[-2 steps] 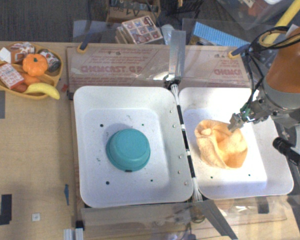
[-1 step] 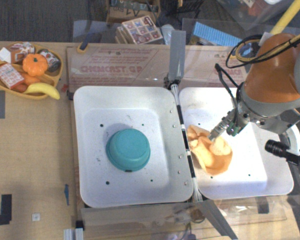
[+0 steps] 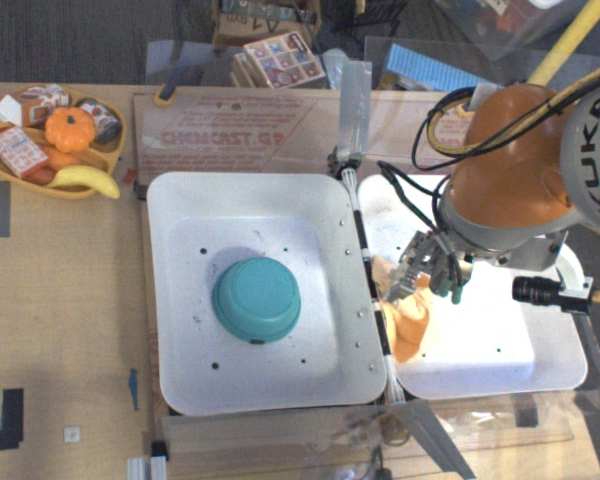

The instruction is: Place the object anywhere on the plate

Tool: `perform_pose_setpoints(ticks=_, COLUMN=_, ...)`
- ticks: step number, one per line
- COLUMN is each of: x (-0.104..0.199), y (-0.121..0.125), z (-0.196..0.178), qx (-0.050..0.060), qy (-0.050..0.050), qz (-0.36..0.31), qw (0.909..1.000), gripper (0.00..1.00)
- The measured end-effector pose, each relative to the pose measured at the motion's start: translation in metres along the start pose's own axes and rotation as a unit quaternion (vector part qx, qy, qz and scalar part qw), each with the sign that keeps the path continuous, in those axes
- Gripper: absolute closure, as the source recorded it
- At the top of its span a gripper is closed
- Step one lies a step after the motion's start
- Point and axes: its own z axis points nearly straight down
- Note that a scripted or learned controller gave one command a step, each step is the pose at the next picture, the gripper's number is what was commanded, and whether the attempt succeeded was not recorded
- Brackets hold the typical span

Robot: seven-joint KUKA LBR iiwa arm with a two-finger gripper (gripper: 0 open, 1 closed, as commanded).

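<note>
A round teal plate [image 3: 257,299] lies in the middle of the left white bin [image 3: 180,218]. An orange, soft-looking object [image 3: 408,326] sits in the right white bin [image 3: 500,353], pressed against the bin's left wall next to the divider. My gripper [image 3: 427,273] hangs low over the upper end of the orange object, at or just above it. The gripper body and its cables hide that end of the object. The arm's orange band [image 3: 505,153] rises behind the gripper.
The raised rims where the two bins meet [image 3: 365,268] separate the object from the plate. A yellow dish of toy fruit [image 3: 55,143] stands on the bench at far left. A black cylinder [image 3: 540,290] sticks out from the wrist to the right.
</note>
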Motion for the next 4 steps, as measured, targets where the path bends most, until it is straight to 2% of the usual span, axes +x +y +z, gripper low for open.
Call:
perform_pose_setpoints(ticks=1, x=0.035, y=0.047, z=-0.007, qx=-0.001, qy=-0.001, qz=-0.198, qw=0.9803, gripper=1.00)
perform_pose_setpoints(ticks=2, x=0.061, y=0.089, z=-0.001, qx=0.000, qy=0.000, qz=-0.241, qw=0.9706, gripper=1.00)
perform_pose_setpoints(ticks=3, x=0.093, y=0.129, z=-0.008, qx=-0.002, qy=-0.002, qz=-0.242, qw=0.9701, gripper=1.00)
perform_pose_setpoints(ticks=4, x=0.093, y=0.129, z=-0.008, qx=-0.002, qy=-0.002, qz=-0.242, qw=0.9702, gripper=0.00)
